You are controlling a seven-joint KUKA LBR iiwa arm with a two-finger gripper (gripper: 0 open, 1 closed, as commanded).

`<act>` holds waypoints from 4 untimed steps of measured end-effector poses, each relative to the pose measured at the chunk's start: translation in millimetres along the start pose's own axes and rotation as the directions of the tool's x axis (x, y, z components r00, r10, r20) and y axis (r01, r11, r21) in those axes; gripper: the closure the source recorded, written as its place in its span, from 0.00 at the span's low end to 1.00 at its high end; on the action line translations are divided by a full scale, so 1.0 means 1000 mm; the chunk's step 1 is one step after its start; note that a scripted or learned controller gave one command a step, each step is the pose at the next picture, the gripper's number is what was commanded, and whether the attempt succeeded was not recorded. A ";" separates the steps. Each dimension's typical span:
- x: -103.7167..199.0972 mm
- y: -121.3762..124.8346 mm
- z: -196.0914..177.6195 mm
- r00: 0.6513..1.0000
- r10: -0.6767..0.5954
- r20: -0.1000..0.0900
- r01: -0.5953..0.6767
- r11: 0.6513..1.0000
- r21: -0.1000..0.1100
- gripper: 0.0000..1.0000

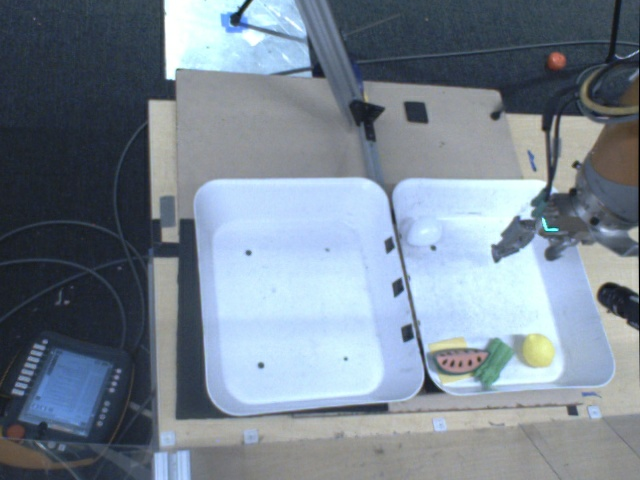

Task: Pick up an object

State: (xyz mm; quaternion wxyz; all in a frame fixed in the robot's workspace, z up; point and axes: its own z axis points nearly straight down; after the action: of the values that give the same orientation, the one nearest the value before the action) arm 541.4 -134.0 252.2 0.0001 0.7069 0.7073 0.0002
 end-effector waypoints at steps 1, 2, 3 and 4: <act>0.000 0.000 0.000 1.000 0.000 0.000 0.000 1.000 0.000 0.00; -0.004 -0.003 0.061 1.000 0.001 0.000 -0.001 1.000 0.004 0.00; -0.003 -0.013 0.113 1.000 0.001 -0.001 -0.001 1.000 0.004 0.00; -0.003 -0.014 0.165 1.000 0.001 0.000 -0.001 1.000 0.003 0.00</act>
State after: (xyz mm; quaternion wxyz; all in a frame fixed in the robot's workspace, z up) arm 527.3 -137.4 87.6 -0.0011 0.7072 0.7070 -0.0008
